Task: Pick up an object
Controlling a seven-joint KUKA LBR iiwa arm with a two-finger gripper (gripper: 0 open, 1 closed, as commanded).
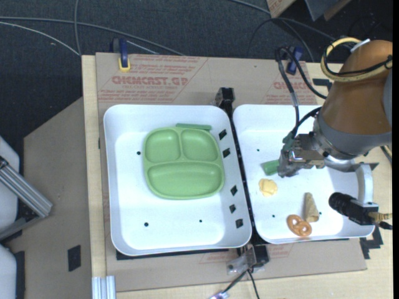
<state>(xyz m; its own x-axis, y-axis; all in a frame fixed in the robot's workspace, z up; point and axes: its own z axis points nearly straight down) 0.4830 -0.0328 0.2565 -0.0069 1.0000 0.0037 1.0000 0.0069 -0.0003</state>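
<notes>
Pick not yet done | we saw the jaws (288,168) low in the right bin (330,226), just beside a green piece (270,166) | jaw state: we couldn't tell | lift left.

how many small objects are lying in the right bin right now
4 visible: a green piece beside the gripper, a pale yellow lump just below it, a tan cone lower right, and an orange pretzel near the front edge. The arm may hide others.
</notes>
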